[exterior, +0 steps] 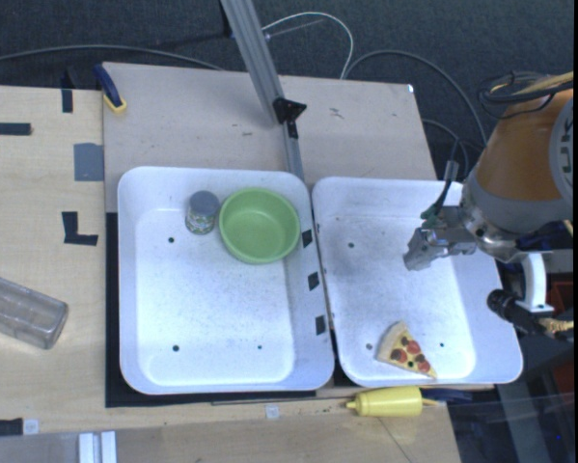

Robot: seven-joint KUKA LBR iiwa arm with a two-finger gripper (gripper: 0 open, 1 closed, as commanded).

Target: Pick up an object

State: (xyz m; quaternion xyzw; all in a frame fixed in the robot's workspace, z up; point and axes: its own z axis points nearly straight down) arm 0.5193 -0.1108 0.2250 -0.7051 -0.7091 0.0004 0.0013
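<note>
A pizza slice (405, 349) lies near the front of the right bin (366, 201). A green bowl (260, 225) sits at the back of the left bin (153, 287), and beside it on the left stands a small grey can (202, 211). My gripper (422, 255) hangs over the right part of the right bin, well behind the pizza slice and apart from it. I see nothing between its fingers.
A yellow mustard bottle (389, 402) lies on the bench just in front of the right bin. A clear plastic container (18, 309) rests on the bench at far left. A metal pole (260, 51) slants up from behind the bins.
</note>
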